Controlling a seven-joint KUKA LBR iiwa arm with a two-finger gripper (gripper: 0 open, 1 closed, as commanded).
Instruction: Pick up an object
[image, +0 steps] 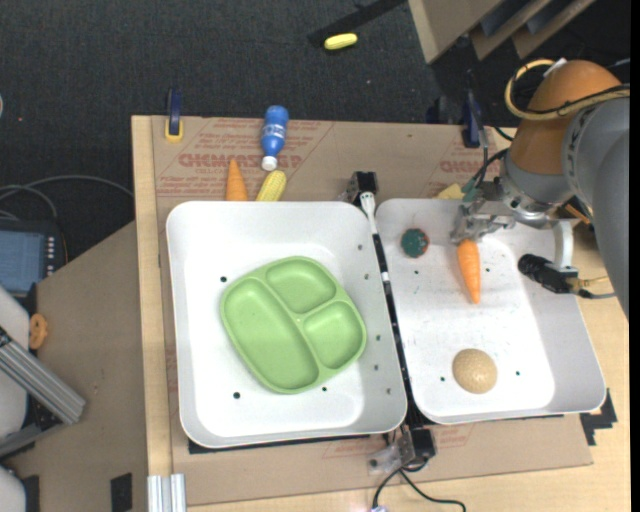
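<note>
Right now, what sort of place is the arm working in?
Most likely a robotics lab test bench, not a home. Two shallow white bins sit clamped on a cardboard-covered bench, toy food such as a carrot lies inside, and loose cables trail on the dark carpet.

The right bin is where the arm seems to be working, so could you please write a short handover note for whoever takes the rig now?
Tool: low at the back of the right bin, just above the top of the carrot; I cannot tell its state, and nothing is seen held.
Right bin: the carrot, a small dark green ball and a tan round object.
Left bin: a green divided plate.
Done: nothing lifted yet.
Left: grasp one object, probably the carrot, and raise it.
</note>
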